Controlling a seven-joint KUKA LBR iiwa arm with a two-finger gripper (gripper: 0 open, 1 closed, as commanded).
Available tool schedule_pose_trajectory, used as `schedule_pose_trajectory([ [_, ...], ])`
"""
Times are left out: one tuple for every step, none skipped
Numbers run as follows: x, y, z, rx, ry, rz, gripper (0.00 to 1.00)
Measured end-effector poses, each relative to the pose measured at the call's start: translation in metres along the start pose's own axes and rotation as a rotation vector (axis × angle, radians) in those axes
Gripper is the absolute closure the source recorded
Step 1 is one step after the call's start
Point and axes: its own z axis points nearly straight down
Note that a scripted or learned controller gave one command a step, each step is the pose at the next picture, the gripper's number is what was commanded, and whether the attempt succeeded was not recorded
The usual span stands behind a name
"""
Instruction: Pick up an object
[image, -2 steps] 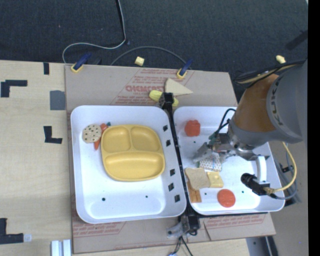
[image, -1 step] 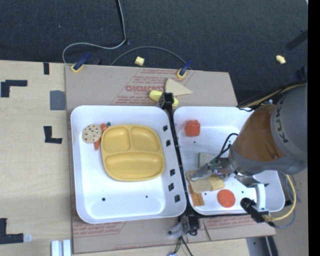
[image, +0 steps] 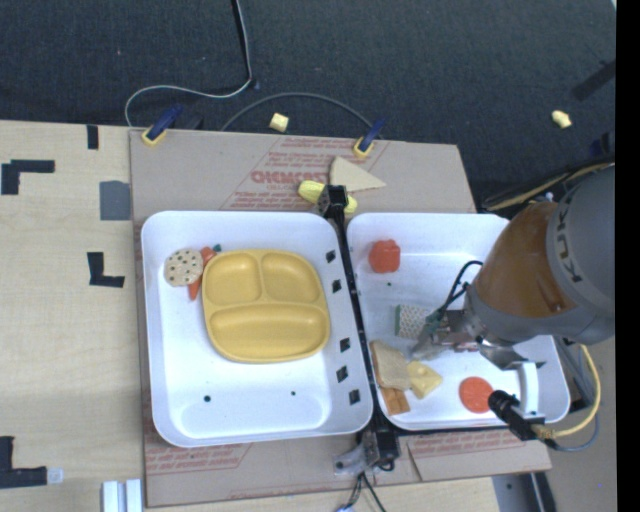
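objects for picking lie spread over two white bins on the counter (image: 60, 330), a pale wood surface with a sheet of brown cardboard (image: 290, 170) under the bins. the grey arm (image: 570, 270), with its orange band, reaches in from the right and hangs low over the right bin (image: 440, 235). the left bin (image: 180, 400) carries a yellow divided plate (image: 266, 305) near its middle, lying flat, with its two small compartments toward the far side and the long one toward the near side. the pincer (image: 428, 340) sits low in the right bin, just beside a small greenish-grey sponge-like piece (image: 410, 320) and just above a heap of tan and yellow food pieces (image: 405, 375) at the bin's near left; whether it is wide, narrow or holding anything i cannot tell, as the wrist hides it. a red-orange block (image: 385, 256) stands apart near the far left of the right bin. a flat orange-red round piece (image: 476, 393) lies near the near edge, to the right of the heap. in the left bin's far left corner a speckled cookie (image: 183, 267) touches the plate's rim, with a small red and green piece (image: 208, 255) just beside it.
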Motion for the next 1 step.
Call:
schedule_pose_trajectory([
  [0.0002, -0.0006, 0.0008, 0.002, 0.001, 0.0, 0.0],
])
